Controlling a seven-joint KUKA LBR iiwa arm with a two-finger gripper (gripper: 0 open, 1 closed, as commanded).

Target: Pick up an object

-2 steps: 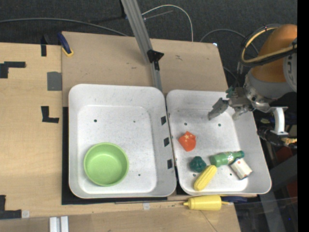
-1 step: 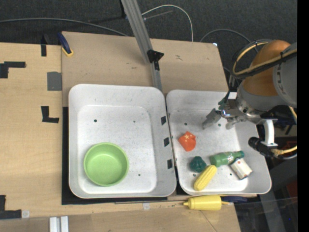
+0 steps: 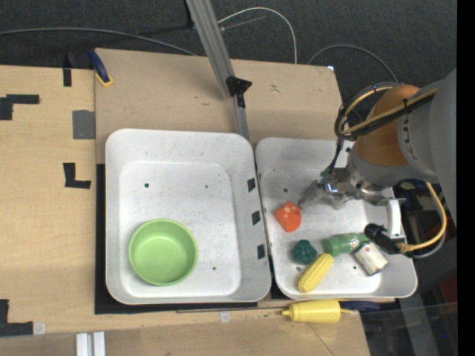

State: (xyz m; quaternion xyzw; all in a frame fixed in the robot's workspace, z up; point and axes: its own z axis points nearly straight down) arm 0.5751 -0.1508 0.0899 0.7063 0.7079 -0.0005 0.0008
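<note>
1. The bench (image 3: 185,87) carries two shallow white bins side by side: the left bin (image 3: 178,143) and the right bin (image 3: 286,154), their inner walls touching along the middle.
2. In the left bin, a green bowl (image 3: 162,251) sits upright in the near-left corner, well apart from everything else.
3. The right bin holds the small things. An orange-red piece (image 3: 289,216) lies near the bin's left-centre.
4. Nearer the front edge, a dark teal object (image 3: 303,252) rests just beside a yellow corn cob (image 3: 315,271), which lies at a slant.
5. To the right of those, a green object (image 3: 342,244) lies on its side, and a small white block (image 3: 370,259) sits just beside its right end.
6. The grey arm (image 3: 415,139), with its orange band, reaches in from the right over the right bin's far-right part.
7. The claw (image 3: 318,190) points toward the left, low over the bin floor, just up and right of the orange-red piece; one slim finger (image 3: 309,195) slants toward that piece. Its fingers seem to stand narrow with nothing between them, though the small, dim metal parts make this hard to read.
8. Outside the bins, a yellow bottle-like object (image 3: 315,311) lies on the bench along the right bin's front edge.
9. A grey pole (image 3: 211,35) slants down from the top to the bins' far joint.
</note>
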